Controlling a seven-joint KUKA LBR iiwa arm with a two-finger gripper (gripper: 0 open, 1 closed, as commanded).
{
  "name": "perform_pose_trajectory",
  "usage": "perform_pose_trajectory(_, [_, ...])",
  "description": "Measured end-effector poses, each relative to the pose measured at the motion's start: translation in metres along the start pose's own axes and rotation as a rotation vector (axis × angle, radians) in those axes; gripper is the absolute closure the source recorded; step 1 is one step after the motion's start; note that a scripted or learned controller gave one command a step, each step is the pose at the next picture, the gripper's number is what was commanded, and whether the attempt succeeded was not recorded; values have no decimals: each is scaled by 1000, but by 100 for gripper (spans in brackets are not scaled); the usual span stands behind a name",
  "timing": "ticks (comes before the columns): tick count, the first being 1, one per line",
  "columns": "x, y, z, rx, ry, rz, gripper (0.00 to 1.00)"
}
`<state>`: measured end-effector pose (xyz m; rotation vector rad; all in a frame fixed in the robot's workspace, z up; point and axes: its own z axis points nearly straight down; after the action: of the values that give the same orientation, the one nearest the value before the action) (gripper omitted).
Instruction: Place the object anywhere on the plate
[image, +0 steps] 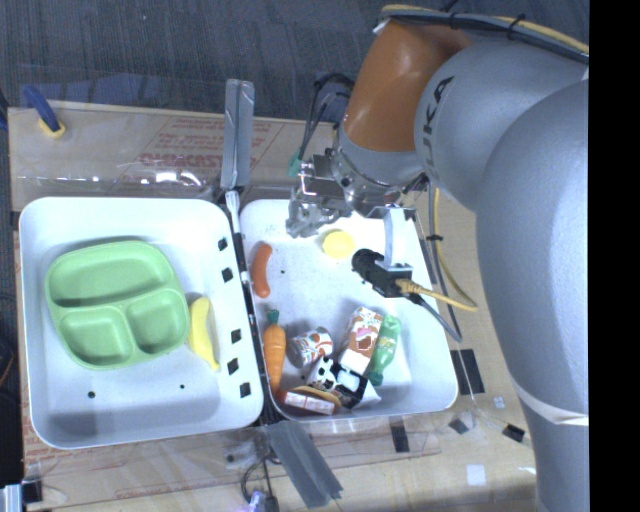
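From the overhead camera you see two white bins side by side on the bench (120, 130). The left bin (120, 410) holds two things: one green plate (115, 300) with three compartments, lying toward the bin's left half, and one yellow banana (203, 333) lying on the bin floor just beside the plate's right edge, off the plate.

The right bin (430, 385) holds more. You can count one reddish-orange sausage (262, 270) near the divider and one orange carrot (274, 350) below it, also close to the divider. One small round yellow piece (338, 243) sits near the bin's far end. Toward the near end lies a cluster: one small can with a printed label (312, 348), one colourful packet (364, 333), one green bottle (384, 350) leaning against the packet, and a few more packages beneath them that are too jumbled for you to count surely.

One arm (520, 200) reaches in from the right. Its pincer (308, 215) hangs over the far end of the right bin, just left of the yellow piece; you cannot tell how it stands, and nothing shows in it.
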<state>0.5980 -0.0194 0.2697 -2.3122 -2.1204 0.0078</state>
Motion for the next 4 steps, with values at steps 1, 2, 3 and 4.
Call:
perform_pose_trajectory(1, [-45,59,-162,-3,0,-138,100])
perform_pose_trajectory(2, [45,54,-170,-2,-1,69,100])
perform_pose_trajectory(3, [3,58,-170,-4,-1,264,100])
perform_pose_trajectory(4, [-162,60,-147,1,0,438,100])
